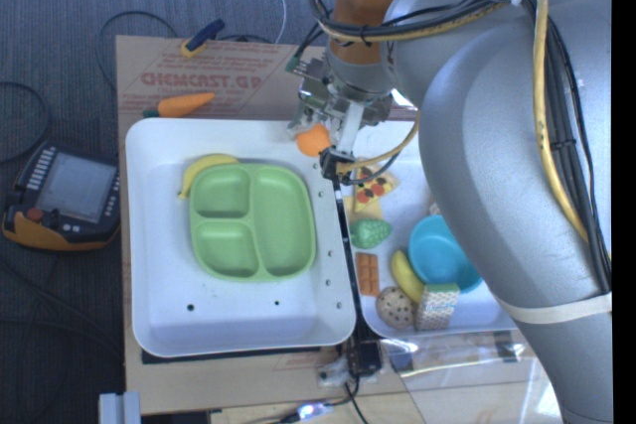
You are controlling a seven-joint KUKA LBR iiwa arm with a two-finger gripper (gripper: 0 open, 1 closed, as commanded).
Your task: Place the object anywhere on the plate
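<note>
A light green divided plate (250, 219) lies in the middle of the left white bin (159, 313). My gripper (320, 142) hangs over the far end of the divider between the two bins, just past the plate's far right corner. A small round orange fruit (311, 141) sits between its fingers, and the gripper is shut on it. The fruit is apart from the plate, up and to the right of it. A yellow banana (202, 168) lies against the plate's far left corner.
The right bin (467, 318) holds a yellow spotted wedge (374, 190), a green piece (371, 233), an orange-brown block (367, 274), a yellow fruit (403, 275), a blue bowl (438, 251), a speckled ball (395, 308) and a small box (437, 305). A toy carrot (185, 103) lies on the cardboard behind.
</note>
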